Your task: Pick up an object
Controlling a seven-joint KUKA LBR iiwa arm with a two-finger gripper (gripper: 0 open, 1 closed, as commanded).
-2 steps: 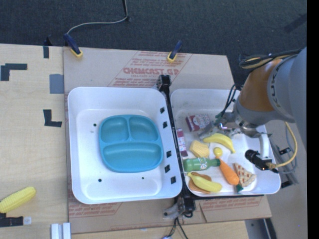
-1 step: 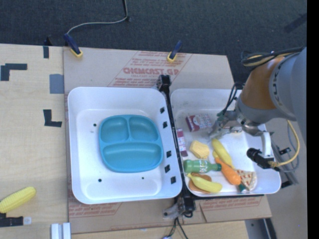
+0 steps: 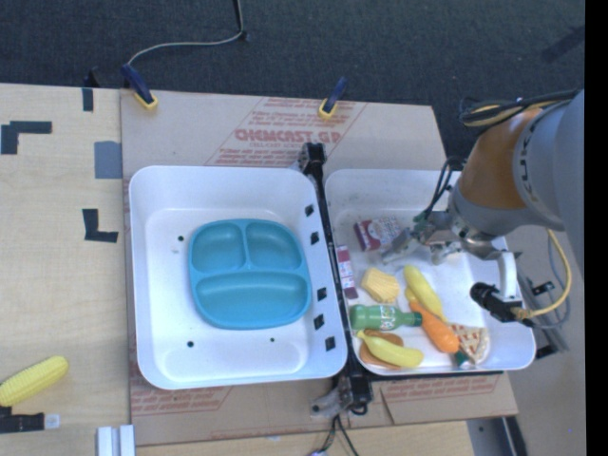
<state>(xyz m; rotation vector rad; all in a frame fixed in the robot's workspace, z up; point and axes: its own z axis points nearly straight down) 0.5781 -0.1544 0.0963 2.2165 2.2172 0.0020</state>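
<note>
A blue divided plate [image 3: 251, 272] lay in the left bin [image 3: 152, 255], well left of the pincer. A yellow corn cob [image 3: 33, 380] rested on the bench, far beyond.

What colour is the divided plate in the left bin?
Light blue: the divided plate shows clearly in the camera view.

My toys lie in the right bin [image 3: 494, 354]. A red and white packet [image 3: 372, 233] sits near the top. Below it are a yellow corn piece [image 3: 380, 284], a green bottle [image 3: 383, 318] on its side, two bananas [image 3: 423, 289], an orange carrot [image 3: 438, 332] and a pizza slice [image 3: 472, 342].
</note>
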